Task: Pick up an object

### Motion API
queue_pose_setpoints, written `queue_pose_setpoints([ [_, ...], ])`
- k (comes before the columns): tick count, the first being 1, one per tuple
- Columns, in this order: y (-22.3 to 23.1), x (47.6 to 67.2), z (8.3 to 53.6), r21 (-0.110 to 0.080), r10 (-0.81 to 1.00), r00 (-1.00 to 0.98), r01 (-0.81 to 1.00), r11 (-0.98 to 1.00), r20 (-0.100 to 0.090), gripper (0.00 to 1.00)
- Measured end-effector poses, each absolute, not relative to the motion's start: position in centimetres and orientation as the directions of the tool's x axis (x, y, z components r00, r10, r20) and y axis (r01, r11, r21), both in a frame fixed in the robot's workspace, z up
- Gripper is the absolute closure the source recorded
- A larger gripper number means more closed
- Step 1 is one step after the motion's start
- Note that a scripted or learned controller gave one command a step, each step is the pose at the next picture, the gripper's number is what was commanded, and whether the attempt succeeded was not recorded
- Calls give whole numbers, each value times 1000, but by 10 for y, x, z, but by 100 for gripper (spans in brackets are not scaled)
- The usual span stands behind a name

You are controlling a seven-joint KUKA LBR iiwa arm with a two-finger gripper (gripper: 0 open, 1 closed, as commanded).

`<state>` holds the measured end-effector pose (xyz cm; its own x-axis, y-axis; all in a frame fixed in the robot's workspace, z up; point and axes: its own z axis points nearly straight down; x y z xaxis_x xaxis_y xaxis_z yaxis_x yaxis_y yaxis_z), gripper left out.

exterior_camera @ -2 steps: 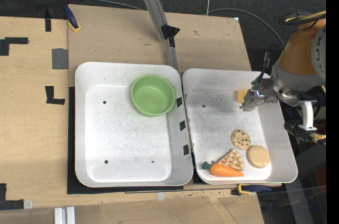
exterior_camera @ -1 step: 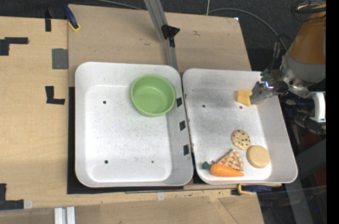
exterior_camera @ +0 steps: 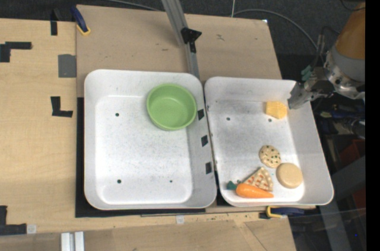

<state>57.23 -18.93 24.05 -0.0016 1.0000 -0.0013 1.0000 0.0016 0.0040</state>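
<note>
A green bowl (exterior_camera: 171,106) sits in the left bin (exterior_camera: 107,143), toward its upper right. The right bin (exterior_camera: 237,101) holds a yellow block (exterior_camera: 275,110) near the tool (exterior_camera: 295,99) at the frame's right, with a cookie (exterior_camera: 269,155), tan disc (exterior_camera: 289,175), pizza slice (exterior_camera: 259,178) and carrot (exterior_camera: 252,190) clustered lower down.

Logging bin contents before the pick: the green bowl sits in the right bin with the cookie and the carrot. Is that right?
Not quite. The camera view shows the green bowl in the left bin, alone. The cookie and the carrot do lie in the right bin.
</note>
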Motion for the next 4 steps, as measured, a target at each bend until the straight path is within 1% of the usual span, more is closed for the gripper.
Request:
queue_pose_setpoints([
  [1, -132, 562, 244, 0, 1000, -6, 1000, 6, 2, 100],
  [2, -79, 563, 251, -1, 1000, -7, 1000, 7, 2, 100],
  [3, -23, 553, 251, -3, 1000, -7, 1000, 7, 2, 100],
  [4, 29, 545, 237, -4, 1000, -7, 1000, 7, 1, 100],
])
